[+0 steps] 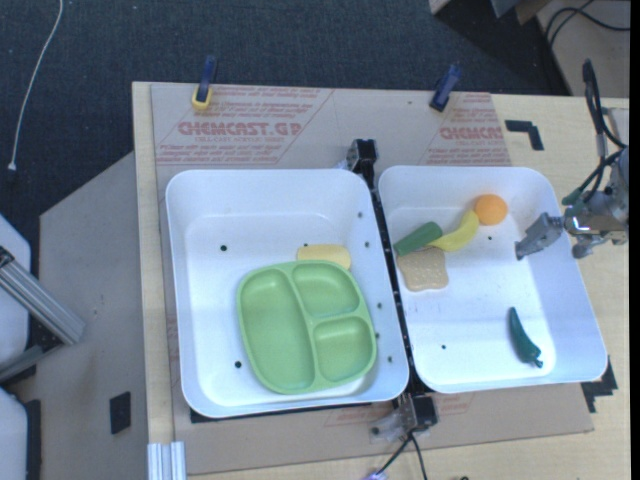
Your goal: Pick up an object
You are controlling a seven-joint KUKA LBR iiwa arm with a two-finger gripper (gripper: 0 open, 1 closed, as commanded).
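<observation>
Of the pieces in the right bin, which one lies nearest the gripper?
The orange ball, at the bin's far side, lies nearest the gripper. The yellow banana, toast slice and dark green pepper lie farther.

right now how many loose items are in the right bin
5, all in the right bin: an orange ball at the far side, a yellow banana and green pepper beside it, a tan bread slice below them, a dark green pepper near the front.
</observation>
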